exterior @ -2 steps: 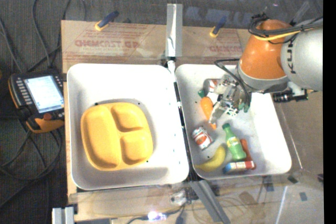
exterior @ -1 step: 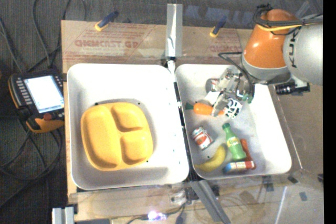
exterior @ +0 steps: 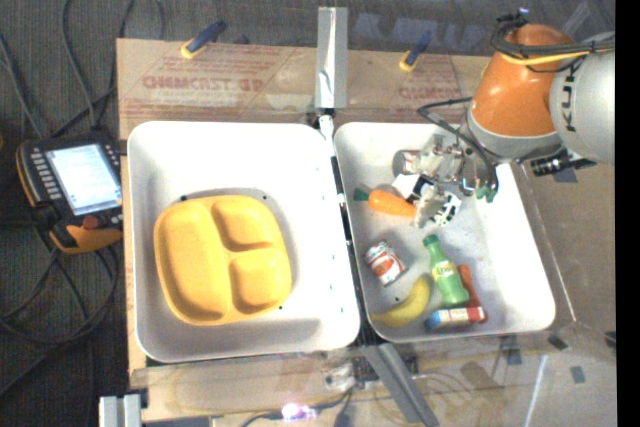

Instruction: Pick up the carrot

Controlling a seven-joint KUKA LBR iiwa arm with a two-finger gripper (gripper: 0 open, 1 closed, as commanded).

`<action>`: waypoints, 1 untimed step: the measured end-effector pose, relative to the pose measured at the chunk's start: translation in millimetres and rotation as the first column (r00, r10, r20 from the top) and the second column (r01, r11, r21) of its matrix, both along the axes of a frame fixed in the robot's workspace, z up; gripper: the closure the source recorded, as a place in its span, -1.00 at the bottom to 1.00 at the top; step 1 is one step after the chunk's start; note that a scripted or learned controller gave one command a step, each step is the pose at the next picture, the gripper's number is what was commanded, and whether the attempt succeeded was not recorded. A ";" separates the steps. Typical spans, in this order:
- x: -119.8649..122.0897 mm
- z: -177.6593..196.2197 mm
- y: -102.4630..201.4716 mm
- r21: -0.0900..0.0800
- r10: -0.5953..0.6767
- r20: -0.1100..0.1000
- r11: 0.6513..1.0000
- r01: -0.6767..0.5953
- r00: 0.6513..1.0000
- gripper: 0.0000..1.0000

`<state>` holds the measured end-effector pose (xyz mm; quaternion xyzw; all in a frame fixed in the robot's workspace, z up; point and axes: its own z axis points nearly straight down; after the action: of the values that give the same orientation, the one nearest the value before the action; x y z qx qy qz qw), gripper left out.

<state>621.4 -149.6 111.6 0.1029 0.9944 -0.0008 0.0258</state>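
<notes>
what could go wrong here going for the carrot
1. The carrot lies close to the right bin's left wall, so a nudge from the gripper may push it against the wall rather than seat it.
2. The soda can and green bottle lie just below, so a low sweep might knock them.

The carrot [exterior: 391, 204] lies near the right bin's [exterior: 540, 300] left wall, with the gripper [exterior: 436, 200] just beside its right end. Open floor lies below it before the small can [exterior: 384, 261]. The green bottle [exterior: 446, 270], banana [exterior: 406, 303] and red-capped tube [exterior: 455, 317] crowd the bin's lower part.
</notes>
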 end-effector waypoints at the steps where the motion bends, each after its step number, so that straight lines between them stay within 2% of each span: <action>1: 5.8 0.5 23.6 -0.026 0.261 -0.010 0.965 -0.261 0.965 -1.00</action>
<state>627.2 -126.0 112.1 -0.0294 0.9992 -0.0110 0.0238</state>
